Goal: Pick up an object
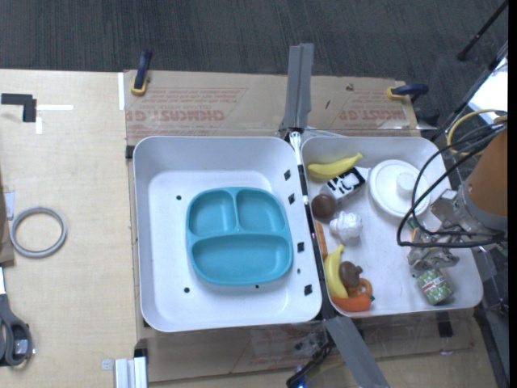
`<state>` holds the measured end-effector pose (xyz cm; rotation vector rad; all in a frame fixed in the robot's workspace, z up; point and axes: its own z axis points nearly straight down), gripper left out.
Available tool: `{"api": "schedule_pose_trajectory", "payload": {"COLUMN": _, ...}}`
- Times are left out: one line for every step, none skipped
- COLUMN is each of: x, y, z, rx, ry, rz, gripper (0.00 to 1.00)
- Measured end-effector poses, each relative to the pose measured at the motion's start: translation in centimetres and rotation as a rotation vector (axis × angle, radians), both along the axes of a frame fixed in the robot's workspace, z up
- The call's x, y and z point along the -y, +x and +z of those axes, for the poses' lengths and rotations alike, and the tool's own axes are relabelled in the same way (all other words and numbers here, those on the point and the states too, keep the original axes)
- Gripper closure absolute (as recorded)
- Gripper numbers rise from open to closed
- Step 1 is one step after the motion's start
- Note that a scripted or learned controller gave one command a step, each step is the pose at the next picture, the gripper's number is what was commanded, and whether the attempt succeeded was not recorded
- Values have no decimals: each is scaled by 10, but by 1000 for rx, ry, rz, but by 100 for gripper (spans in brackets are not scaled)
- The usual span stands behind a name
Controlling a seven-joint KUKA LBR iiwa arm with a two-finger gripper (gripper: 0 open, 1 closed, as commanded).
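On the worktop (pixel 73 297) sit 2 white bins, the right bin (pixel 464 293) holding 2 bananas, while the gripper (pixel 432 257), state unclear, hovers over a small green jar (pixel 435 285) lying tilted.

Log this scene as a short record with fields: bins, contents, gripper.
left bin: blue divided tray
right bin: two bananas, white plate, brown ball, white lump, orange thing, green can
gripper: over right bin's right side, just above the can; fingers unclear
bench: tape roll left of bins
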<state>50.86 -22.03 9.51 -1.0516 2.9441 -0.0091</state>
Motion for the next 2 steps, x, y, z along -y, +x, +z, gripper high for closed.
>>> {"api": "schedule_pose_trajectory", "payload": {"x": -6, "y": 9, "z": 6, "rx": 25, "ry": 1, "rz": 9, "gripper": 0}}
{"api": "schedule_pose_trajectory", "payload": {"x": -4, "y": 0, "z": 12, "rx": 44, "ry": -3, "rz": -62, "gripper": 0}}
